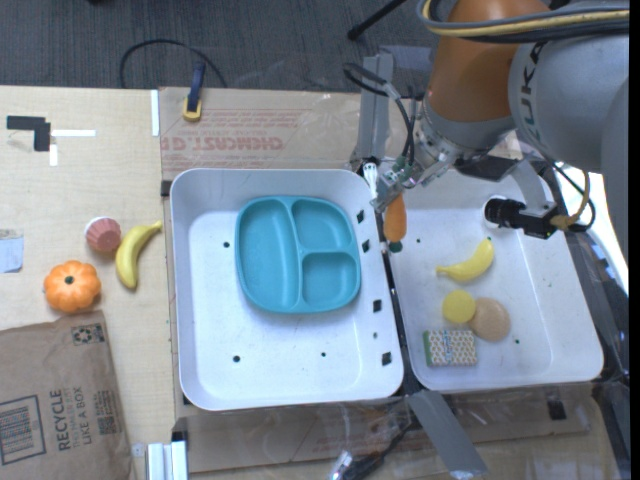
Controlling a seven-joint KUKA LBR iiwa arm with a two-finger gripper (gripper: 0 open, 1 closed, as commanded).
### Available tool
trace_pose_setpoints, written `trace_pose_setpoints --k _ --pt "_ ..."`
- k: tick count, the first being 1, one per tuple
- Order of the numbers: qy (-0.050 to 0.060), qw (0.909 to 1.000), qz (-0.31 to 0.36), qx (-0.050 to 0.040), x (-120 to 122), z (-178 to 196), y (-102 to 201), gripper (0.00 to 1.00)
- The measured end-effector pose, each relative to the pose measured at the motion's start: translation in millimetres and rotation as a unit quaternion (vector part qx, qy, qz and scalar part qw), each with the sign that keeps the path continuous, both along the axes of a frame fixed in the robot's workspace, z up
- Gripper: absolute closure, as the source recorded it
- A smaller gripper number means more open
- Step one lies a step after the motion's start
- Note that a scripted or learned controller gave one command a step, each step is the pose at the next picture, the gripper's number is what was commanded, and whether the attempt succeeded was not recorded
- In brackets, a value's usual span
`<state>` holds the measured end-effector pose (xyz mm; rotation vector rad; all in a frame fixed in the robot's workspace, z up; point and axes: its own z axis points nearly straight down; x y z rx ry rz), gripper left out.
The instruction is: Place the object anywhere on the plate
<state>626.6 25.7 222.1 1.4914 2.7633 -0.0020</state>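
Note:
A teal three-compartment plate lies in the left white bin, towards its upper middle. My gripper hangs over the seam between the two bins, at the plate's right. An orange carrot-shaped object hangs from it between the fingers, pointing down, just above the bins' shared wall. The carrot is beside the plate's right rim, apart from it.
The right bin holds a yellow banana, a yellow disc, a tan round piece and a patterned sponge-like block. On the bench left of the bins lie a banana, a small pumpkin and a pink cupcake.

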Motion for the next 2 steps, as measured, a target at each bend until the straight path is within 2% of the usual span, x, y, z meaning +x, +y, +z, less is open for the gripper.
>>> trace_pose_setpoints --k 1,2 --pt "0.001 0.9962 0.087 -0.0001 -12.1 -30.9 63.6 1.0" --pt "0.001 0.9962 0.087 0.0002 -11.9 -30.8 63.5 0.0"
